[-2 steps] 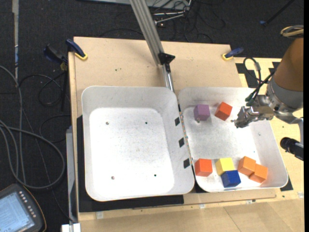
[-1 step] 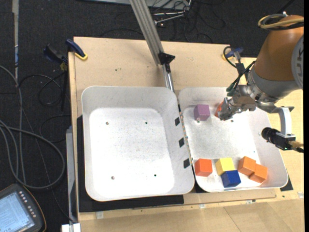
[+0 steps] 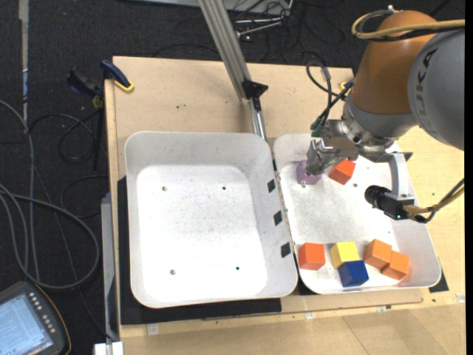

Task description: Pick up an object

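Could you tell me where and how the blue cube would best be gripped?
Probably from above, jaws across the blue cube on its left and right faces. The yellow cube touches its far side, so those two flanks look the freest.

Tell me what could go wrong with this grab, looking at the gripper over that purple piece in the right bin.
The purple block lies close to the right bin's far-left wall, so the gripper may catch the rim or get only a partial hold. An orange block sits right beside the target, so it could be bumped or pushed aside. The arm covers much of the purple block from this camera, so its alignment is hard to judge.
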`<state>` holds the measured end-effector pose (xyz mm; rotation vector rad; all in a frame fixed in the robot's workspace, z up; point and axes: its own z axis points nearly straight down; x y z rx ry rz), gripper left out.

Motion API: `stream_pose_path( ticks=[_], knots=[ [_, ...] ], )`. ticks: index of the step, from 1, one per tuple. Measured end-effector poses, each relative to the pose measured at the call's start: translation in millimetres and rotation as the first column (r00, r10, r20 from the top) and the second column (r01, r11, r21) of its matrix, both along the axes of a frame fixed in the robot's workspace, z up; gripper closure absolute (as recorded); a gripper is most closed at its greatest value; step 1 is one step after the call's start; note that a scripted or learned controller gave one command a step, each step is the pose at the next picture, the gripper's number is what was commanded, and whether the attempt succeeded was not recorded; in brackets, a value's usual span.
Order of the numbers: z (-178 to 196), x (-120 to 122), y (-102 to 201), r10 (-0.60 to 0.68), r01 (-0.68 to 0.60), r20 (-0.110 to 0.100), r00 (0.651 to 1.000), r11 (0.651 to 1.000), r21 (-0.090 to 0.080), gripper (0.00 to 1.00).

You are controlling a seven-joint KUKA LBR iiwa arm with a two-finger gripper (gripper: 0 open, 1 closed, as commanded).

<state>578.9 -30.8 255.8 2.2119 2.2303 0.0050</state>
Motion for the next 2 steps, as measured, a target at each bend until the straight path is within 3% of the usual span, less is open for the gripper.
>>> stream_pose_path(
  ticks=[2],
  knots=[
    [-11.3,38.7,105.0,0.000,0.000,-0.002,1.000,1.000,-0.001,1.00]
  ],
)
